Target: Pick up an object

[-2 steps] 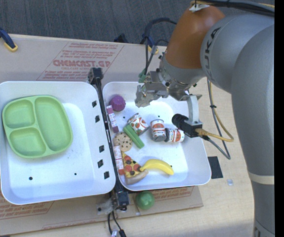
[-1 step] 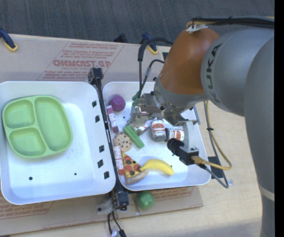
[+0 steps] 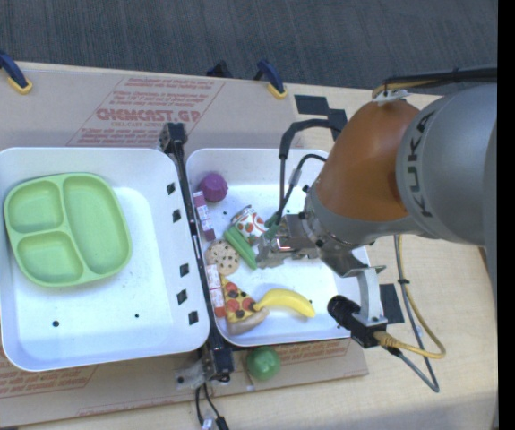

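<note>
My gripper (image 3: pixel 273 247) hangs low over the middle of the right bin (image 3: pixel 266 173), its arm coming in from the right. Just left of its tip lie a green pod-shaped toy (image 3: pixel 239 243) and a red-and-white patterned item (image 3: pixel 250 222). A yellow banana (image 3: pixel 287 302) lies below the gripper near the bin's front. A pizza slice (image 3: pixel 238 305) and a cookie (image 3: pixel 223 258) sit by the divider. A purple ball (image 3: pixel 213 186) rests at the bin's back left. The arm's bulk hides the right part of the bin.
The left bin (image 3: pixel 96 330) holds a green divided plate (image 3: pixel 65 229). A small green ball (image 3: pixel 261 362) lies outside the bins on the cardboard at the front. Black clips run down the divider between the bins. Cables trail at the right front.
</note>
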### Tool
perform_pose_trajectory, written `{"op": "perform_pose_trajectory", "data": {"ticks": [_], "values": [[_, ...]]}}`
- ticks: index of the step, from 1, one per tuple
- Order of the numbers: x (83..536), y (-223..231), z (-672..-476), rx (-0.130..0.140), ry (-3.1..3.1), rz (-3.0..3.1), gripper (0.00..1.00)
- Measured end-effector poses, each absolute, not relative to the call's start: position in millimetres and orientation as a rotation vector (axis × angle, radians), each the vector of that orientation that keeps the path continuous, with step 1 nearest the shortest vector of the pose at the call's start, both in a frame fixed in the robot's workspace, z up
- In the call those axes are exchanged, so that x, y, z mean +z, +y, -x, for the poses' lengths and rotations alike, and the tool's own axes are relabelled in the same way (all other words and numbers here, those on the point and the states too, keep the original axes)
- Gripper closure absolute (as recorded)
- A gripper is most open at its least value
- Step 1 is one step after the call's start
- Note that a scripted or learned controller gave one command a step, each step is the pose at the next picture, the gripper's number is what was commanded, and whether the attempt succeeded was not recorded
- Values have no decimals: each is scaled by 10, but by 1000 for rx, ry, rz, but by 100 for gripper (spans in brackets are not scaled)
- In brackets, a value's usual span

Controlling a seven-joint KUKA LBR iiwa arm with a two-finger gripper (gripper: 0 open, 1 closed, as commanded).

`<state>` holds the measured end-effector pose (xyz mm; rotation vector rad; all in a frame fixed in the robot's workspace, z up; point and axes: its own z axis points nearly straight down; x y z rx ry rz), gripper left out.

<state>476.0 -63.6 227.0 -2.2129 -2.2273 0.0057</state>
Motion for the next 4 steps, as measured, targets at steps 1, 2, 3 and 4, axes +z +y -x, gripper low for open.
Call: {"op": "perform_pose_trajectory", "data": {"ticks": [1,2,3,4], "values": [[2085,-1081,-4761,5,-2226,2213,100],[2194,-1804,-5352,2,-2225,2217,100],[2210,-1657,-5460,2,-2228,2214,100],[2524,-1363,-5221,1,-2225,2214,100]]}}
